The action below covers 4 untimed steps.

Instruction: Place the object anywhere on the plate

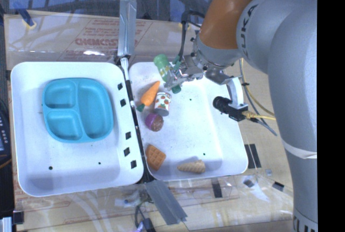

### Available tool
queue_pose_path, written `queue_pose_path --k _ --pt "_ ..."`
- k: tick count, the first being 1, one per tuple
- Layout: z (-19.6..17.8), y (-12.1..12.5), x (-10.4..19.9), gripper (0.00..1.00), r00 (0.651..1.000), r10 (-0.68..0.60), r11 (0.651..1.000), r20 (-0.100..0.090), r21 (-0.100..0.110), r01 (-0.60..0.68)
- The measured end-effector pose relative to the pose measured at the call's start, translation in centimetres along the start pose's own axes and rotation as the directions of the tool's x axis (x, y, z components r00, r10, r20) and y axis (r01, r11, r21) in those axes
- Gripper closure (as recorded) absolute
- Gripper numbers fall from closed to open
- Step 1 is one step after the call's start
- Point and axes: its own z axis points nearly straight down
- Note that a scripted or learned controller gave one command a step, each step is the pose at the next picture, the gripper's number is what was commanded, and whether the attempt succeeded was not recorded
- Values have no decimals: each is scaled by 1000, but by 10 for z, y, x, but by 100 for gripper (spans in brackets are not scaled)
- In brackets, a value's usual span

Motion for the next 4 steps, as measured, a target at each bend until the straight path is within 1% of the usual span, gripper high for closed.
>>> queue_pose_path --k 1,2,3,4 --pt "-23 25 82 100 963 269 963 0 1 -269" --pt "28 28 136 100 1000 20 1000 0 4 -20" --pt "28 28 135 0 1000 21 1000 0 4 -21" --pt "18 28 136 100 1000 17 1000 -1 6 -17"
